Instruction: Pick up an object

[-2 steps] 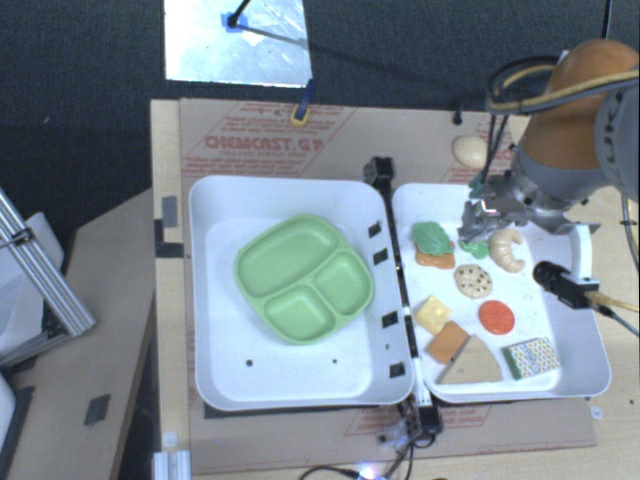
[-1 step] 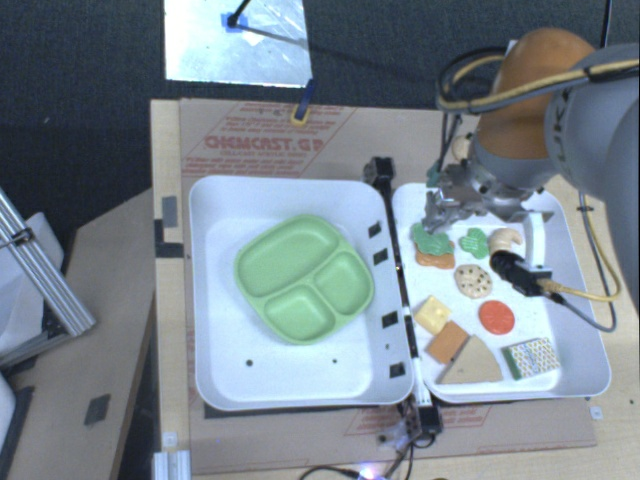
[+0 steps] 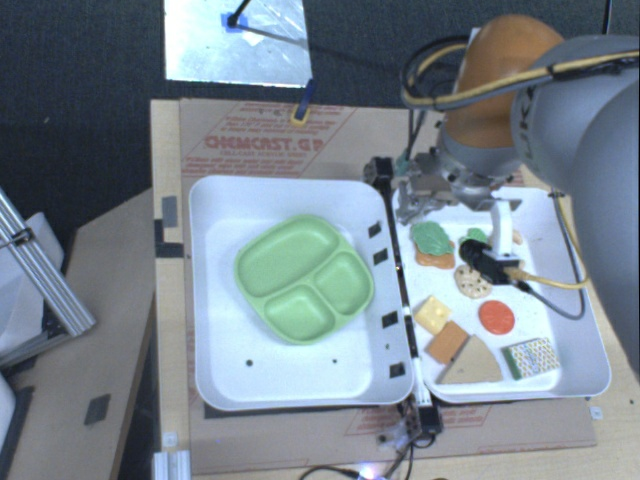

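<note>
The right bin (image 3: 590, 368) holds several toy foods. A green leafy piece (image 3: 432, 236) lies on a brown round one (image 3: 436, 259). A speckled cookie (image 3: 472, 282), a red disc (image 3: 496, 317), a yellow cheese cube (image 3: 433, 314), an orange block (image 3: 447, 342), a tan wedge (image 3: 470, 366) and a patterned box (image 3: 531, 357) lie nearer the front. My gripper (image 3: 420, 204) hangs over the right bin's back left corner, just above the leafy piece. Nothing shows in its grasp. The arm hides the back of that bin.
A green three-part plate (image 3: 303, 277) lies in the left bin (image 3: 215, 368). A divider with black clips (image 3: 393, 278) runs between the bins. A black fitting with a yellow cable (image 3: 486, 263) and a white piece (image 3: 500, 224) hang beside the wrist over the food.
</note>
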`<state>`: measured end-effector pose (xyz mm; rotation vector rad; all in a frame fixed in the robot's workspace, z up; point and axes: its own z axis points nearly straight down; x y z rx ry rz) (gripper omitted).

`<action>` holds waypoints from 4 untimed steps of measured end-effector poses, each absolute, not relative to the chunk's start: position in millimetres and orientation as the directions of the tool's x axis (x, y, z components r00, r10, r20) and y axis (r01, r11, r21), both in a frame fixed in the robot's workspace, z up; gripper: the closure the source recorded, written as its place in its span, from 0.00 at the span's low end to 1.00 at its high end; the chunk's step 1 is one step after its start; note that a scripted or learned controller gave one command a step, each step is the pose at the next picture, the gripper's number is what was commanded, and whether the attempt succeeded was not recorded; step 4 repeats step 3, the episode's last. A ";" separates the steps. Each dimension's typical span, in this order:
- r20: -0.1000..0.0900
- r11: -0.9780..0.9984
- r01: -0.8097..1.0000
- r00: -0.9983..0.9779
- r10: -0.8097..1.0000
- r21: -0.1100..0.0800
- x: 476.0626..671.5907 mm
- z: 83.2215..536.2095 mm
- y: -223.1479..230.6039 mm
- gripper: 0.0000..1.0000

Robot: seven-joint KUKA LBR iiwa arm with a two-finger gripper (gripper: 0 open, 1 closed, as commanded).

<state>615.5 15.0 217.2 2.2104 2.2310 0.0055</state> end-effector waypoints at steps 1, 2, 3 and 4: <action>0.000 0.006 1.000 -0.006 1.000 0.002 614.7 217.9 15.1 1.00; 0.001 0.007 1.000 -0.007 1.000 0.004 628.7 229.4 17.9 1.00; -0.001 0.000 1.000 0.000 1.000 0.000 613.9 231.0 14.4 1.00; -0.001 0.000 1.000 0.000 1.000 0.000 613.9 231.0 14.4 1.00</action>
